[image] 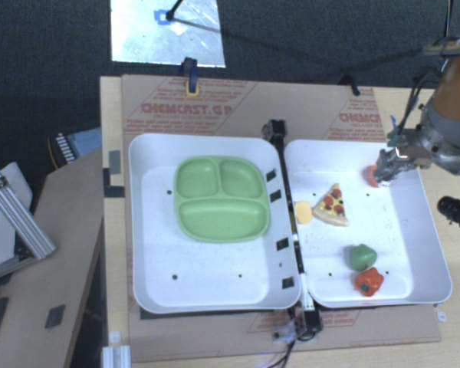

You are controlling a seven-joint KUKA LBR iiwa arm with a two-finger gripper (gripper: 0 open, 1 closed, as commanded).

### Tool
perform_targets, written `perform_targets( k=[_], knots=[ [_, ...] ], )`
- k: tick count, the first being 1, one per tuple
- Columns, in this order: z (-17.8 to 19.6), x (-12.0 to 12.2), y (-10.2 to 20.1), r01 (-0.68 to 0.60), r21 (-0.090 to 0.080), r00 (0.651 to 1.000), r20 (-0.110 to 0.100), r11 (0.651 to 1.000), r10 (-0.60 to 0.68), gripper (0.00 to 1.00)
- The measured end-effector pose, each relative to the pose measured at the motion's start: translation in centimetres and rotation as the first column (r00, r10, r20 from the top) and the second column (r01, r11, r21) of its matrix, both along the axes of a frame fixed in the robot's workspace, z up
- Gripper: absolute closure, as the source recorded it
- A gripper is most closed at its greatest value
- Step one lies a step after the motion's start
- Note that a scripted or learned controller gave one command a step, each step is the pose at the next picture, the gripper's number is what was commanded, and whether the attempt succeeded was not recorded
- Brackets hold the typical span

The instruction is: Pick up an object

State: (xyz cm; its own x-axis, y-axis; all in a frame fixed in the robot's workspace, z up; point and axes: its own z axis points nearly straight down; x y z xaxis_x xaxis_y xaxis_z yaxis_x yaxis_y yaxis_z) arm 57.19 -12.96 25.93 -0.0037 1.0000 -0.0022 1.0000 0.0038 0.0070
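Note:
My gripper [386, 165] hangs over the far right part of the right bin [422, 228], at the end of the grey arm coming in from the right. A small red object [372, 176] lies just at its lower left, partly hidden by it; I cannot tell whether they touch. A toy pizza slice [331, 204] lies near the bin's middle, with a small yellow piece [302, 211] to its left. A green pepper [361, 256] and a red pepper [369, 281] sit close together near the front.
The left bin [149, 228] holds a green divided plate [221, 198]. A black hinge strip [285, 213] runs between the bins. Both bins rest on cardboard [215, 102] on the bench.

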Motion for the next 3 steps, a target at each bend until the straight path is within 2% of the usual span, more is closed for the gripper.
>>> perform_targets(
  k=[1, 2, 3],
  knots=[
    [0.5, -0.4, 5.4, -0.006, 0.004, 1.0, -0.005, 1.0, 0.006, 1.0],
    [-1.2, -0.5, 10.6, -0.005, 0.003, 1.0, -0.005, 1.0, 0.005, 1.0],
    [-1.3, -1.2, 14.9, -0.004, 0.003, 1.0, -0.006, 1.0, 0.004, 1.0]
  ],
)
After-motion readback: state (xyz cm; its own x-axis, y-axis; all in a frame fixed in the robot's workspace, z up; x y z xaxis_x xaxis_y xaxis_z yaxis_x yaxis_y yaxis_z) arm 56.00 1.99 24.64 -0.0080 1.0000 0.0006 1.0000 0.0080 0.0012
